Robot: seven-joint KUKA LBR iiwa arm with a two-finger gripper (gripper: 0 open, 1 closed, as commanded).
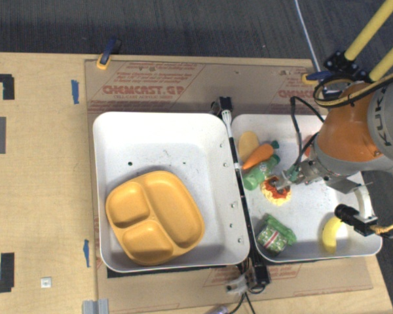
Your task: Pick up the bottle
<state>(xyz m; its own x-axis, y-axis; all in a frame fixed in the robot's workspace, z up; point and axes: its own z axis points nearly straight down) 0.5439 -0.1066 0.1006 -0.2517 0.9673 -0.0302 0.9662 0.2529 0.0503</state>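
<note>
A small green bottle [253, 177] lies in the right bin [301, 247], close to its left wall and partly under an orange carrot [259, 155]. My gripper [287, 179] reaches in from the right and hangs just right of the bottle. It is over a red and yellow toy [276, 191]. The grey wrist with its orange band [344, 136] covers the bin's right part. Nothing shows clearly held in the gripper.
A pale tan item [248, 140] lies by the carrot. A crumpled green packet [275, 234] and a yellow lemon [329, 233] sit near the right bin's front. The left bin [157, 136] holds a yellow divided plate [154, 216]. Cables run along the bin's right edge.
</note>
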